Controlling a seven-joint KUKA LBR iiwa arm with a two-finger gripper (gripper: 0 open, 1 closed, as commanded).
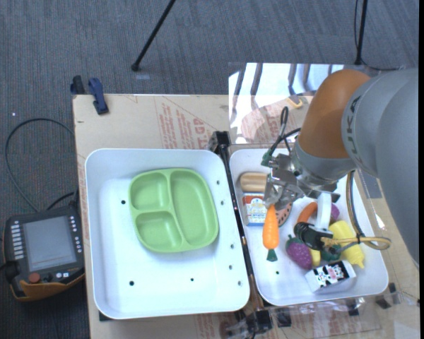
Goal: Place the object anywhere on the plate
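Camera view: counter (162,119) bears two bins. Arm (353,126) reaches over the right bin (378,274). Left bin (106,288) holds the green plate (174,209). Carrot (270,229) lies in the right bin, just below the jaws (281,198); whether they grip it I cannot tell.

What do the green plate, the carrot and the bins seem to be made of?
The plate: probably moulded plastic, matte, one even pale green with soft rounded dividers. The carrot: likely toy plastic, smooth, uniform orange with a green tip. The left bin and the right bin: seemingly hard white plastic, slightly glossy, with rounded rims. The look alone cannot confirm any of these.
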